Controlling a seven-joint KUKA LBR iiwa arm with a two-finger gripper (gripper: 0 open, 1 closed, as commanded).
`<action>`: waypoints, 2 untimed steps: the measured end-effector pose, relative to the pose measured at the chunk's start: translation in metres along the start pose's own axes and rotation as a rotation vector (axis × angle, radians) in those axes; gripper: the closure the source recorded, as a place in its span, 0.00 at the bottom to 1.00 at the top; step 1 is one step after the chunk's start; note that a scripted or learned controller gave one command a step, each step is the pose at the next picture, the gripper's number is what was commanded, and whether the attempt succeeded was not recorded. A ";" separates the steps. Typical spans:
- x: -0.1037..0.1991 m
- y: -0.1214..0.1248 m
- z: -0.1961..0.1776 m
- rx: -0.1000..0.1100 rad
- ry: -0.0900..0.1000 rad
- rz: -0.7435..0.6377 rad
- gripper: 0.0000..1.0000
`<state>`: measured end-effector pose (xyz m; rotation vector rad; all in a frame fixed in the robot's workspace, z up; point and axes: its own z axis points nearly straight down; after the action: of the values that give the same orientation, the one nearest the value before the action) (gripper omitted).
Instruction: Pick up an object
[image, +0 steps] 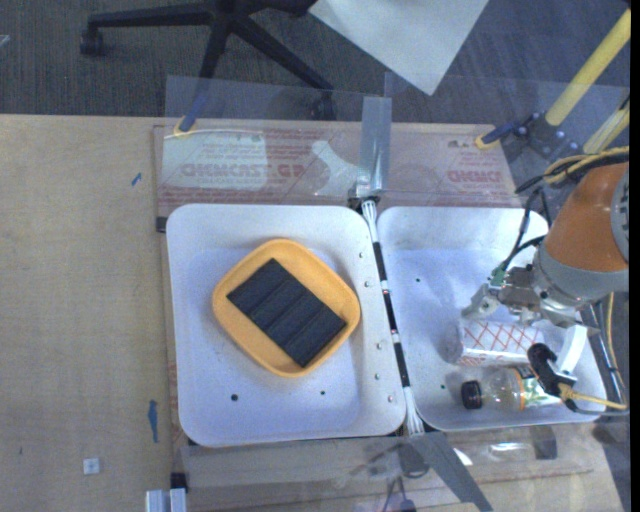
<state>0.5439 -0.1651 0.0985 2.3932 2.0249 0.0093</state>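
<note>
clear bottle (503, 388) with black cap lies beside a red-latticed white carton (497, 340); gripper (512, 303) state unclear.

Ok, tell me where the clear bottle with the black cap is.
The clear bottle lies on its side near the right bin's front edge, just below the red-patterned carton.

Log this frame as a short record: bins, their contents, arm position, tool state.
left bin: holds a yellow-orange tray with a dark ribbed pad on it, lying at a slant
right bin: holds a white carton with a red lattice pattern and a clear bottle with a black cap lying on its side near the front edge
arm: reaches in from the right, over the right bin
tool: low over the carton's far end; grasp cannot be judged
task status: no object visibly lifted
</note>
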 end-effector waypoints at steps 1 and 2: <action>0.037 -0.048 0.002 -0.046 -0.007 -0.265 0.00; -0.009 -0.048 -0.031 -0.038 -0.005 -0.081 0.00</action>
<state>0.4952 -0.1661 0.1296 2.2852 2.0976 0.0408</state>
